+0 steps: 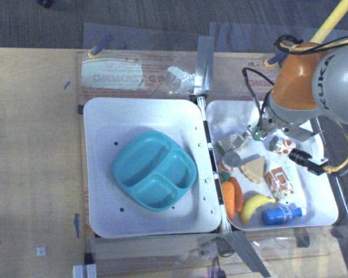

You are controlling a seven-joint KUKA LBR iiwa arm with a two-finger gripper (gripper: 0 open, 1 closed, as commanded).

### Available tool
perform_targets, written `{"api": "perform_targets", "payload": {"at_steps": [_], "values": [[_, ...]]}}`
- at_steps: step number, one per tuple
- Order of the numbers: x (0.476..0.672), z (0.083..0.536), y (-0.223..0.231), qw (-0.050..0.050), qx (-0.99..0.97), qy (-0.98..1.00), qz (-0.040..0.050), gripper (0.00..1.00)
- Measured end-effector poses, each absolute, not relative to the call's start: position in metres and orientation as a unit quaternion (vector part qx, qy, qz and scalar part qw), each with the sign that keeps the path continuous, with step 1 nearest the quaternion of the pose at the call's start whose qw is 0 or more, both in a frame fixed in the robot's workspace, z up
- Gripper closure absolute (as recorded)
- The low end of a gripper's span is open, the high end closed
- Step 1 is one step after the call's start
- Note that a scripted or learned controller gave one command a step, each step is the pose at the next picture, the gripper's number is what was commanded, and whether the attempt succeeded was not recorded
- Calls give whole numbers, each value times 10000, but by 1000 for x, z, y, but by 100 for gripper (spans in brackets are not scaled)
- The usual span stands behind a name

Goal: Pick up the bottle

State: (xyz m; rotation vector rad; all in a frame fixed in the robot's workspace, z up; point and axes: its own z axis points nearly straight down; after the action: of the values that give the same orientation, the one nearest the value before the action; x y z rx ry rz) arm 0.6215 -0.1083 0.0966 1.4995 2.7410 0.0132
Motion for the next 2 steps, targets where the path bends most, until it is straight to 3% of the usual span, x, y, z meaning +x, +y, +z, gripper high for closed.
{"api": "perform_targets", "payload": {"at_steps": [1, 2], "values": [[668, 96, -108, -26, 4816, 8764, -10, 0], [639, 98, -101, 129, 4527, 8915, 51, 0]]}}
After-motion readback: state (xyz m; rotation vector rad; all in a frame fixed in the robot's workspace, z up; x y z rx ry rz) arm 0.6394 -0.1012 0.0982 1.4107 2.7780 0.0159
